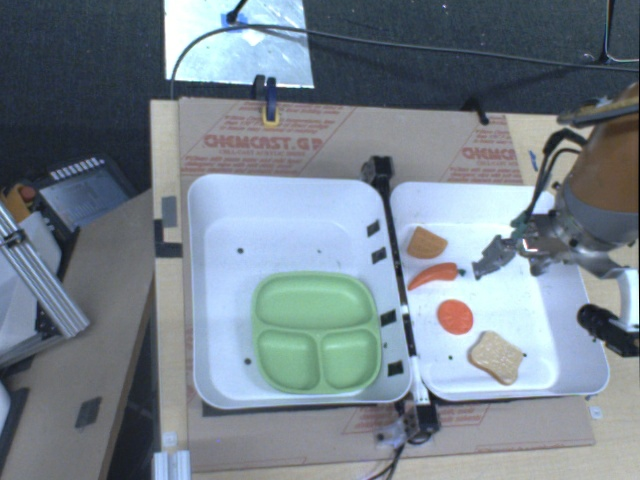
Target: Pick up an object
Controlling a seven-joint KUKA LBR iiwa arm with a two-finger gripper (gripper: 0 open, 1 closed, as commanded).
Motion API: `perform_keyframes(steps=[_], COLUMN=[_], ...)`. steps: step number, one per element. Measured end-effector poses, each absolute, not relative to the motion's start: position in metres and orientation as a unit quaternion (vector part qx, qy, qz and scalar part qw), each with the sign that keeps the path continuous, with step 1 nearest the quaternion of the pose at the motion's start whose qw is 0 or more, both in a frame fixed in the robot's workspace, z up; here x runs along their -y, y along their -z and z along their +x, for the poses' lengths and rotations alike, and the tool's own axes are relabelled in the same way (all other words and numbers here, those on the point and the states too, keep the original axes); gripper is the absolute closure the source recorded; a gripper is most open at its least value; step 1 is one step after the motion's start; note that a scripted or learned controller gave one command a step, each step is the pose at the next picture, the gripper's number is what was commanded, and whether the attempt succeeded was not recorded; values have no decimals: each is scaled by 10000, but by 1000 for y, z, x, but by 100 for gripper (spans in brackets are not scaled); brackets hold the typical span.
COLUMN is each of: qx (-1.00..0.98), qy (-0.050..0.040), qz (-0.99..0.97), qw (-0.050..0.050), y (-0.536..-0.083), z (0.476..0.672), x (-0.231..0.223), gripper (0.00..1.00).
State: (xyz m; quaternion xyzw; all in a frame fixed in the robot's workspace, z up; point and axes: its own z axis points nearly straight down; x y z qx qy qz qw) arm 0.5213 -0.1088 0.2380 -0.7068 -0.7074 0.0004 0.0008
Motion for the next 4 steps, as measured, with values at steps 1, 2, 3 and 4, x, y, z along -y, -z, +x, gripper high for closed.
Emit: perform_keyframes(steps=[1, 2, 3, 4], qx=[7073, 7074, 7075, 7083], qy=[-6, -4, 7, 15], qz=[-7069, -7068, -7067, -7059], qw=[9, 13, -8, -22], y=[-195, -134, -147, -190], z=[517, 514, 515, 518], x=[111, 107, 107, 109], gripper=[0, 0, 100, 100])
